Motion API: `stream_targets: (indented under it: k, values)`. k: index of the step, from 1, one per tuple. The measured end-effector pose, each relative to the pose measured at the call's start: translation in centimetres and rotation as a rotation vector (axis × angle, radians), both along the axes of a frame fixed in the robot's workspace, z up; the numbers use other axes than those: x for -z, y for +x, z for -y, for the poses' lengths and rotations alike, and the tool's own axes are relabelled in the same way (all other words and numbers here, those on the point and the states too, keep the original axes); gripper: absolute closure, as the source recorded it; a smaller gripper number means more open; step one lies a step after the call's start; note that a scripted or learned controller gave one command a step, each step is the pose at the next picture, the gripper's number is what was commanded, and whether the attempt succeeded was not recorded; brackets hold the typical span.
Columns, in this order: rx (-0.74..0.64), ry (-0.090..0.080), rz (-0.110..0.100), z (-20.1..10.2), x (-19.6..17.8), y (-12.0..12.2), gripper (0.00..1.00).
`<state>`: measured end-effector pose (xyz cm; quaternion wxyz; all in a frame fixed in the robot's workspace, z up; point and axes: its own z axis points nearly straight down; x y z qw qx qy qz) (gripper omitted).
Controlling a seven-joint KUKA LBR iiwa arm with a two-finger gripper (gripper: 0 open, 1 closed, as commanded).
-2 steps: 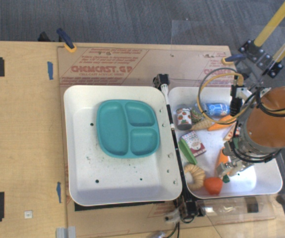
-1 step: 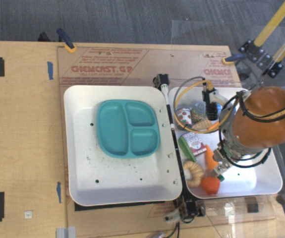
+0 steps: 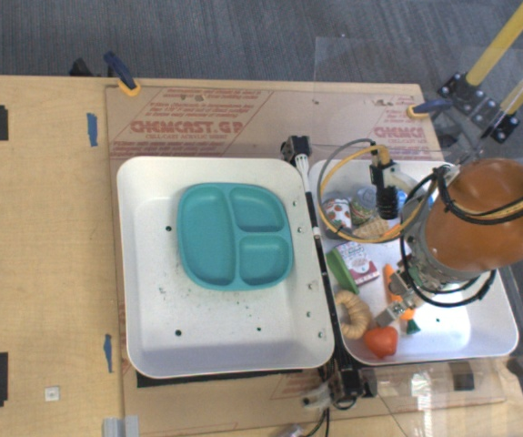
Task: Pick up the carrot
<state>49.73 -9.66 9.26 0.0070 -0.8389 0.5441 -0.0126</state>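
Camera view: we see the carrot (image 3: 394, 280), an orange sliver with a green end at (image 3: 413, 326), in the right bin (image 3: 493, 335), directly at the claw (image 3: 397, 300) and mostly hidden by it. We cannot tell whether the claw is apart or together. A red tomato (image 3: 381, 340) lies just below the claw; a pretzel-like pastry (image 3: 353, 312) just to its left. The teal divided plate (image 3: 236, 236) sits well left, in the left bin (image 3: 152, 335).
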Motion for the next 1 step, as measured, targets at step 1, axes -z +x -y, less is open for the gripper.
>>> stream_targets:
  k: [1]
  values:
    - [0.002, 0.012, -0.001, -0.65, -1.07, 0.02, 1.00]
